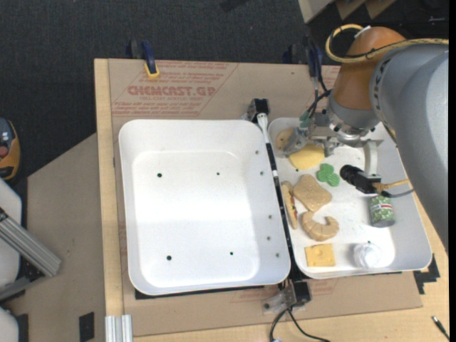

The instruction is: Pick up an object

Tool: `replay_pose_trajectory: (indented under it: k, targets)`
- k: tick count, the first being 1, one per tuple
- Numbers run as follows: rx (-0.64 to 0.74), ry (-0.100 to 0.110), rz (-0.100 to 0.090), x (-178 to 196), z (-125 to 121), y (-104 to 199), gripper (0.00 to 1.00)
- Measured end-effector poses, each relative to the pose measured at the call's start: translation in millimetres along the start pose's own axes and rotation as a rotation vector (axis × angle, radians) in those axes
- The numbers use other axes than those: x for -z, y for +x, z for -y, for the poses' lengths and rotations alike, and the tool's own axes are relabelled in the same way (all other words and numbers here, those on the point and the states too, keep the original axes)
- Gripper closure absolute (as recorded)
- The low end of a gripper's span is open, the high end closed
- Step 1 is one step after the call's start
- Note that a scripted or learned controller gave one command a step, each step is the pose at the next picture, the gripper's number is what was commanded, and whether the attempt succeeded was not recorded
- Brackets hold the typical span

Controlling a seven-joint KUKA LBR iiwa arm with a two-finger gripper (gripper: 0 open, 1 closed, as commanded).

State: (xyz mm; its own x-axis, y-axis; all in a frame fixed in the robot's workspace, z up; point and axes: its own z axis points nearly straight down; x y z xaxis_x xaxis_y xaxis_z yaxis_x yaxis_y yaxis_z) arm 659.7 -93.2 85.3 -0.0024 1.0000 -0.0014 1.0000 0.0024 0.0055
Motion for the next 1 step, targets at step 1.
replay_pose_trajectory:
  k: [1]
  targets:
    - [-0.004,0.01,-0.003,-0.2,34.2,1.6,0.0]
